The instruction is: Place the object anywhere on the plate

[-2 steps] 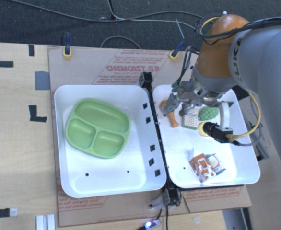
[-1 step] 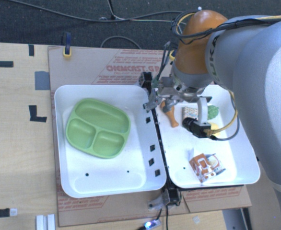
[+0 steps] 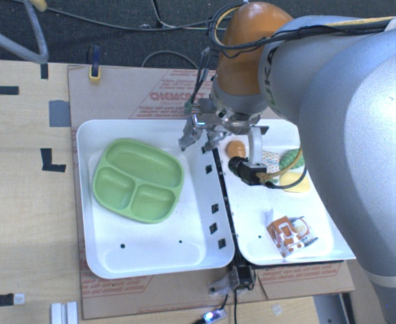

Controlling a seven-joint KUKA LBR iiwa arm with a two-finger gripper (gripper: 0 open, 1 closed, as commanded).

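A light green plate (image 3: 138,180) with three compartments lies in the left white bin (image 3: 110,262), towards its left side. My gripper (image 3: 199,139) hangs over the far end of the wall between the two bins, just right of the plate's far corner. I see nothing in it. An orange rounded object (image 3: 235,148) lies in the right bin (image 3: 333,252), close beside the gripper. Further right in that bin are a green object (image 3: 292,158) and a yellow one (image 3: 294,179), with a patterned packet (image 3: 271,158) by them.
A small brown and white carton (image 3: 290,234) lies near the front of the right bin. The grey arm covers the right bin's far right part. Both bins rest on a cardboard sheet (image 3: 151,90) on the bench.
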